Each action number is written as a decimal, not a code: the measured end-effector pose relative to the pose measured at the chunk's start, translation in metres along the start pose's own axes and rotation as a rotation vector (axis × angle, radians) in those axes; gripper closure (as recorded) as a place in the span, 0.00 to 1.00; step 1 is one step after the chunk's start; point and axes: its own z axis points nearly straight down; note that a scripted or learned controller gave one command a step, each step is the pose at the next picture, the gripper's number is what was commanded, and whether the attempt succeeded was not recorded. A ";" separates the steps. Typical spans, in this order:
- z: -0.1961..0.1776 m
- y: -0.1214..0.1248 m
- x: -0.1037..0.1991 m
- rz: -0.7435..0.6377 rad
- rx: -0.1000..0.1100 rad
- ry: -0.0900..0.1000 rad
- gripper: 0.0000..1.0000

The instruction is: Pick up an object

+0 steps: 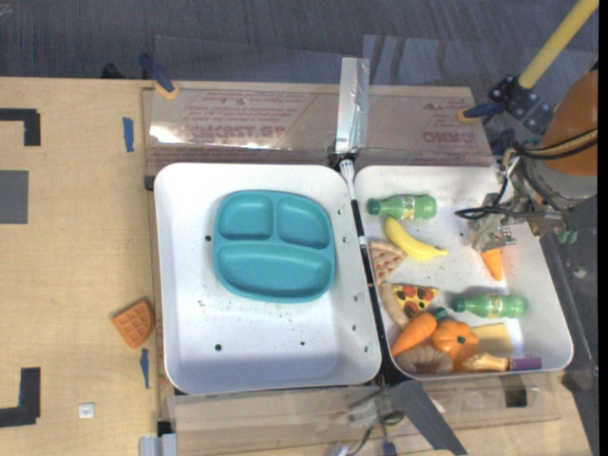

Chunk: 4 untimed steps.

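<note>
Two white bins fill the frame's middle. The left bin [190,350] holds a teal tray [275,245], three wells, with bare floor all round it. The right bin [556,335] is crowded: a green bottle [403,206] at top, a banana [413,240] below it, a waffle [383,259] by the left wall, a pizza slice [414,299], a second bottle [490,305], a carrot [415,333] and an orange heap low down. My claw [494,237] hangs at the frame's right, over the bin's upper right part, an orange wedge [493,263] just beneath it; wires blur the tips, so grip and contact I cannot tell. A stray waffle [133,322] lies on the bench, lower left.
</note>
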 end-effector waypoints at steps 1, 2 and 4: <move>0.001 0.000 0.000 0.000 -0.001 0.002 0.00; -0.013 0.000 -0.003 0.000 0.003 -0.010 1.00; 0.015 0.000 -0.001 0.047 -0.003 0.013 0.00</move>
